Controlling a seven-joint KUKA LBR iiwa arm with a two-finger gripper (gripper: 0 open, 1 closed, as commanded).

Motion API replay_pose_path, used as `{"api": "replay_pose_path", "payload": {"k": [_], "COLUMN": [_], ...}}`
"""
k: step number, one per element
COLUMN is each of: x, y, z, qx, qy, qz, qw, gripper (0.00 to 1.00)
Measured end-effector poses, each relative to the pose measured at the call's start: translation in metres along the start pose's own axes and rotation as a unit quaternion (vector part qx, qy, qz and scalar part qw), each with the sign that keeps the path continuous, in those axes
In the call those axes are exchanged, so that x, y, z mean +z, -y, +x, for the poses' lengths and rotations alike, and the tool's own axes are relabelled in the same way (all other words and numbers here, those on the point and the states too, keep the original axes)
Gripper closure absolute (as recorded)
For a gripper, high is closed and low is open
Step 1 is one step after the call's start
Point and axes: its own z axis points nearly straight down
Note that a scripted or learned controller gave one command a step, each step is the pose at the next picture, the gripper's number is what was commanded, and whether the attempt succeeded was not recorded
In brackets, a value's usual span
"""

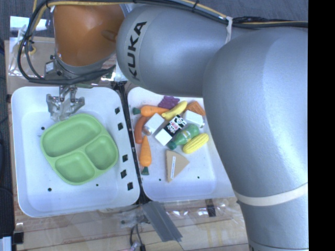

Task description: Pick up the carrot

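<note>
The jaws [65, 104] hung over the left bin [23, 140] just above the green divided plate [78, 148], their opening apparently indiscernible, while the carrot [145, 153] lay in the right bin [204, 184], by its left wall.

Glossy plastic carrot [145, 151], matt green tray [79, 148]

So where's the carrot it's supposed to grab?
The small orange carrot with a green top lies in the right white bin, near its left wall, just left of the tan wedge-shaped block.
</note>
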Motion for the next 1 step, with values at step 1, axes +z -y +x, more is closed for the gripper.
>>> {"api": "replay_pose_path", "payload": {"k": [1], "x": [-0.005], "y": [0.0073], "z": [0.0104], "qx": [-0.059], "qy": [0.001], "qz": [0.003], "qw": [0.9982], "gripper": [1.0]}}
